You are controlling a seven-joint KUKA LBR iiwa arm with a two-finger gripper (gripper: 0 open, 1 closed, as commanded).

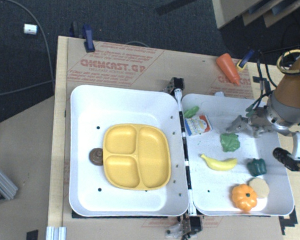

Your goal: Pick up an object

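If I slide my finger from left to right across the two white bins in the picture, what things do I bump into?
Brown round thing → yellow divided tray → small packet → banana → orange pumpkin → dark green pepper.

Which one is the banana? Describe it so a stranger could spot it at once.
Look in the right bin, near its middle. The banana lies flat there, below the green leafy toy and left of the dark green pepper. It is the only long, curved, yellow thing in that bin.
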